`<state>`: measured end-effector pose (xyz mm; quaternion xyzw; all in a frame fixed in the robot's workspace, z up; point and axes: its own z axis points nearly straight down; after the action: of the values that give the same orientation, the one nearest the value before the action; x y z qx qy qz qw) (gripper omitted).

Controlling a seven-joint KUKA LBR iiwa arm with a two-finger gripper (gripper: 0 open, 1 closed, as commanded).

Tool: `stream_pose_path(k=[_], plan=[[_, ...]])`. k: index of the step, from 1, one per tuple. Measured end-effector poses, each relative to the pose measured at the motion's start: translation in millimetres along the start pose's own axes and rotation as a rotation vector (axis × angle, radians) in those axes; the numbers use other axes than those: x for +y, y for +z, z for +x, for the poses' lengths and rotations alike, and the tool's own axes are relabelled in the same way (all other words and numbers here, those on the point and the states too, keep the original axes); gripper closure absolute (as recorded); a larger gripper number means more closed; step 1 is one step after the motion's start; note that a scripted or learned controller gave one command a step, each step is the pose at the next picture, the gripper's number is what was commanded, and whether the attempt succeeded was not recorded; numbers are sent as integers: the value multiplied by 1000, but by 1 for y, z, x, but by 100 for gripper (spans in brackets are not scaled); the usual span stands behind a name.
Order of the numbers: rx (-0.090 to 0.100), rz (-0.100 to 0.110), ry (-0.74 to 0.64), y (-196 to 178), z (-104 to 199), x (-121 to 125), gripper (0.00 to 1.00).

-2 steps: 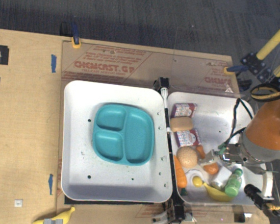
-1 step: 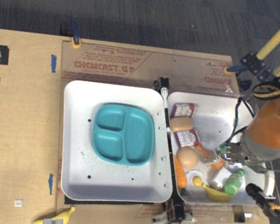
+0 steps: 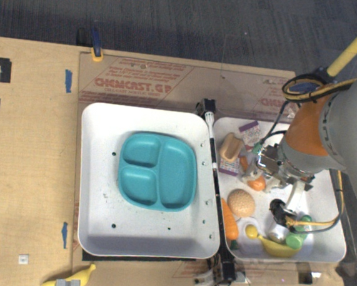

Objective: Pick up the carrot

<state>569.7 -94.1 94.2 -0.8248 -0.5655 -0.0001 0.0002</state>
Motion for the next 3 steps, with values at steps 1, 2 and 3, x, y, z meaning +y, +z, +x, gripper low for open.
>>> stream_pose_path(k=[1, 2, 3], plan=[[4, -3, 225, -93, 89, -1, 100], [-3, 0, 225, -100, 86, -1, 100], [-3, 12, 408, -89, 133, -54, 100]])
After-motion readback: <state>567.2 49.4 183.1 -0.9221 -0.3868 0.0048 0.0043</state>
